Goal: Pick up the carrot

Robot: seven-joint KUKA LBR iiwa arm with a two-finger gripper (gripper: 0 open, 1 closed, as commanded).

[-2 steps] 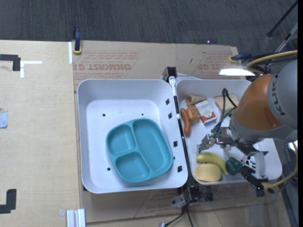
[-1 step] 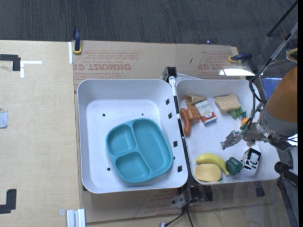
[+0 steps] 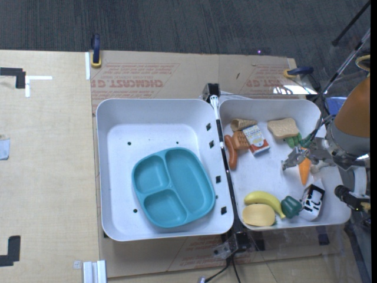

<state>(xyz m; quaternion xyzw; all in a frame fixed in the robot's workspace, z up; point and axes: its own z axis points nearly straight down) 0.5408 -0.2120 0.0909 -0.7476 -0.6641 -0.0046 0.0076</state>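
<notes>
Looking at the right bin [image 3: 268,158], the carrot [image 3: 304,171] is found toward its right side, with its long axis running roughly up and down the view, fat end up, tip pointing down toward the black-and-white block [image 3: 313,201]. The gripper [image 3: 298,156] is parked right at the carrot's top end, seemingly touching or just about, so the carrot lies straight below and a hair to the right of the metal tips. Whether the fingers are spread or pinched, or have any hold of the carrot, honestly can't be told; it's all a grey tangle there with something green [image 3: 294,139] behind it. The arm's wrist is cut off at the edge. The banana [image 3: 263,199], the bread slice [image 3: 283,128] and the sausage [image 3: 231,152] are sat well clear, so no crowding is expected.
</notes>
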